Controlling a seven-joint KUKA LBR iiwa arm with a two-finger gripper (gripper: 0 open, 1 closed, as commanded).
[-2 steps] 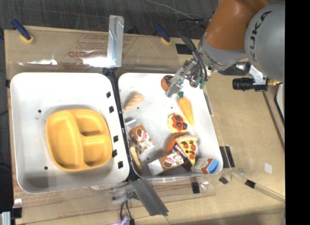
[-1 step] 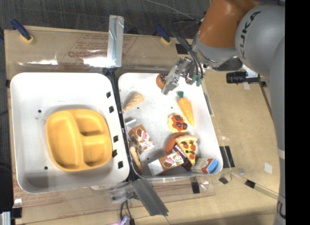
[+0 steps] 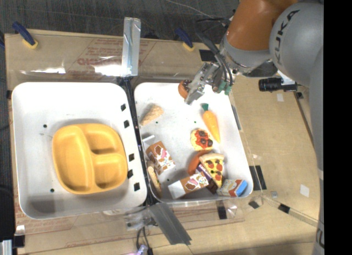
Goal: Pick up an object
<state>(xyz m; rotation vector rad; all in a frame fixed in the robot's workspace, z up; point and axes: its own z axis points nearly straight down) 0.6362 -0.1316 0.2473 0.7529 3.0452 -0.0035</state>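
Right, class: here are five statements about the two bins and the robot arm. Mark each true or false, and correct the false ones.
1. The yellow tray sits in the left bin. True.
2. The toy carrot lies in the left bin. False: it lies in the right bin.
3. The pincer is over the right bin's far edge. True.
4. The pizza slice lies at the right bin's far edge. False: it is near the front edge.
5. The arm has a blue band. False: orange.
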